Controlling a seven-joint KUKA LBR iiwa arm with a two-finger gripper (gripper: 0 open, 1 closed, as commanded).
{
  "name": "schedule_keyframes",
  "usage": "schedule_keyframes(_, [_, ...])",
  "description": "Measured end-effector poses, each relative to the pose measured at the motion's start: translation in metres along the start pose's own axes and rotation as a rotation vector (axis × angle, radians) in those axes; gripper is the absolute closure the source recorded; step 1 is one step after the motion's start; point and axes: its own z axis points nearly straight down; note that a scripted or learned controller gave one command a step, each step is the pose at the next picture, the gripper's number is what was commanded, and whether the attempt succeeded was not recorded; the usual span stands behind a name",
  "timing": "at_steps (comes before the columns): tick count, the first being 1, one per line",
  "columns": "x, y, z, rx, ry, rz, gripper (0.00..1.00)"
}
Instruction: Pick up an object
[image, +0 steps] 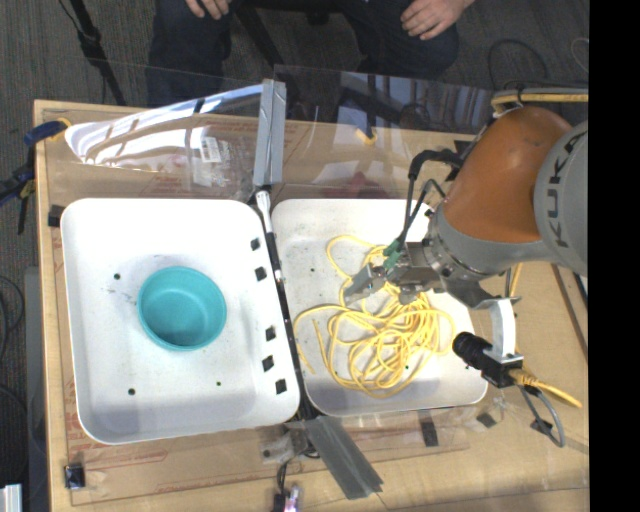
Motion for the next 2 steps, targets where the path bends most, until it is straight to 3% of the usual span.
schedule_keyframes(1, [-0.026,0.010,0.170,-0.004,0.000,0.177,0.00])
schedule_keyframes(2, [-0.053,0.000,0.169,-0.003,0.002,0.054,0.00])
